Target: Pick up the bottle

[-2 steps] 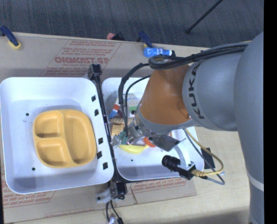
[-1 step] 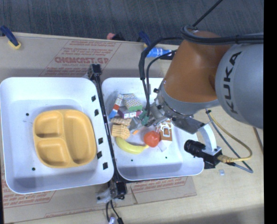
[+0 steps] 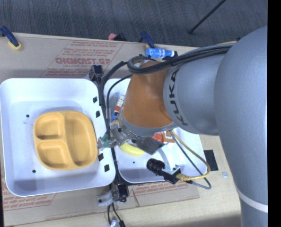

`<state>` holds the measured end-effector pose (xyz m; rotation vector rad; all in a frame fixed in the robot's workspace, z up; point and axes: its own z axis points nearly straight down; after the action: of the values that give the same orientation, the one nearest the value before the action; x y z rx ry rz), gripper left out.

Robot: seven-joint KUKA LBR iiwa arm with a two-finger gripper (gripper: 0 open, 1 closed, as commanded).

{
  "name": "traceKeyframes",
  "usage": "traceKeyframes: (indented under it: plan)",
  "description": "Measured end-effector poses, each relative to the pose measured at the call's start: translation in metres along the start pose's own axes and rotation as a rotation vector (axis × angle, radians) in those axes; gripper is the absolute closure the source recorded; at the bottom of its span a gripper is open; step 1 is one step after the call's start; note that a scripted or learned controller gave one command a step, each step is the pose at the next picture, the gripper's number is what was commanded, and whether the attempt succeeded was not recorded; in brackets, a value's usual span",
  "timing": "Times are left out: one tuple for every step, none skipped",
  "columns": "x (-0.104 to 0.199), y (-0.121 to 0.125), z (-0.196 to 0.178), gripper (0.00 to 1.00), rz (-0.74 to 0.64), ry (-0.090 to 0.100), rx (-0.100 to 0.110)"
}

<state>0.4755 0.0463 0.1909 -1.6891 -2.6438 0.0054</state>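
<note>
- Camera view looks down on a worktop covered with printed brown cardboard, carrying two shallow white bins side by side.
- Left bin: occupies the left half of the frame. It holds one yellow tray with three compartments, lying flat near the bin's centre.
- Right bin: sits at the frame's centre, touching the left bin. Most of it is covered by the arm.
- Arm: grey, enters from the right of the frame and fills the right half. Its orange band is above the right bin.
- Tool: positioned low, at the wall shared by the two bins, just right of the yellow tray. Whether it is wide, narrow or holding anything cannot be told.
- Bottle: a small pale part with blue and red marks shows in the right bin, against its left wall, at the left edge of the orange band. The arm hides the rest, so the identification is uncertain.
- Yellow item: lies in the right bin, just below the wrist, partly hidden.
- Orange-red item: lies in the right bin, right of the yellow item, partly under the arm.
</note>
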Motion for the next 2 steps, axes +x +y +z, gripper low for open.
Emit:
traceKeyframes:
  plan:
    - [-0.047,-0.021,-0.096,1.00,-0.113,-0.003,-0.004]
    - [0.027,0.012,-0.021,1.00,-0.329,-0.001,-0.001]
